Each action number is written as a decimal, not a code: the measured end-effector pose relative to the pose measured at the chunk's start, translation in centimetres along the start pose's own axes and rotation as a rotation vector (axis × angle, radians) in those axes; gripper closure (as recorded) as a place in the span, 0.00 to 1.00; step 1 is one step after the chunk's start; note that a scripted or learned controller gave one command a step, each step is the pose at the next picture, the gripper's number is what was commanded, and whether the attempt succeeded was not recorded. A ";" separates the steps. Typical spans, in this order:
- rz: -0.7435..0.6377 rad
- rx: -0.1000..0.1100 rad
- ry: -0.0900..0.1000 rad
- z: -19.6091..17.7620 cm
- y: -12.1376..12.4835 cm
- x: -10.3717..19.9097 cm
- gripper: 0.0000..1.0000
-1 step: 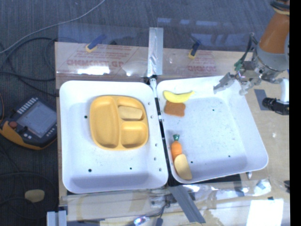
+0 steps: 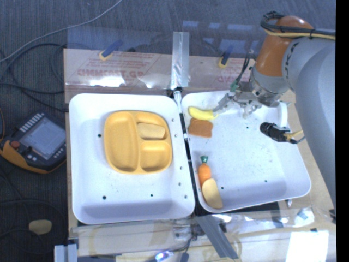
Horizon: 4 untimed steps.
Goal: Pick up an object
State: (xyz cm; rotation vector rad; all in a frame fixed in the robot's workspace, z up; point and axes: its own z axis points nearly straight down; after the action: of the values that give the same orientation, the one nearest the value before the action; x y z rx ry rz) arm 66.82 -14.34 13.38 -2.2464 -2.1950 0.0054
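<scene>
The fingers [image 2: 222,106] of the gripper [image 2: 235,106] stand apart with nothing between them, low over the far end of the right bin [image 2: 256,162]. The left-hand tip sits just beside the banana [image 2: 200,113], which lies against the bin's far-left corner next to the dividing wall. Touching the banana on its near side is a brown slice of toast [image 2: 200,128]. Farther toward the near edge lie a carrot [image 2: 204,173] and, touching its end, a pale yellow wedge [image 2: 212,194]. The banana looks like the likeliest thing to pick up, and its place is the trouble. It is tucked into the corner, so a finger coming down on the wall side may strike the rim or find no gap. A close from the open side could push the fruit along the wall rather than trap it. Its curved, smooth skin may also roll out of a shallow pinch, and the toast could be dragged along or block the nearer finger. The left bin [image 2: 92,195] holds a yellow divided plate [image 2: 122,143] with a tan block [image 2: 151,130] in one far compartment, well apart from the gripper.
</scene>
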 end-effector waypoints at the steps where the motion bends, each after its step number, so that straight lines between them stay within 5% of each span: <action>1: -0.018 -0.024 -0.006 2.8 0.6 2.8 0.00; 2: 0.053 -0.001 0.001 -0.4 -3.0 2.0 0.00; 3: -0.142 -0.001 0.000 -5.0 -6.6 7.1 0.00; 4: -0.222 -0.001 -0.002 -5.1 -4.3 5.2 0.00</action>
State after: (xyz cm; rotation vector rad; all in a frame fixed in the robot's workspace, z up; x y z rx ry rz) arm 62.71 -9.06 18.50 -1.9907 -2.4315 0.0057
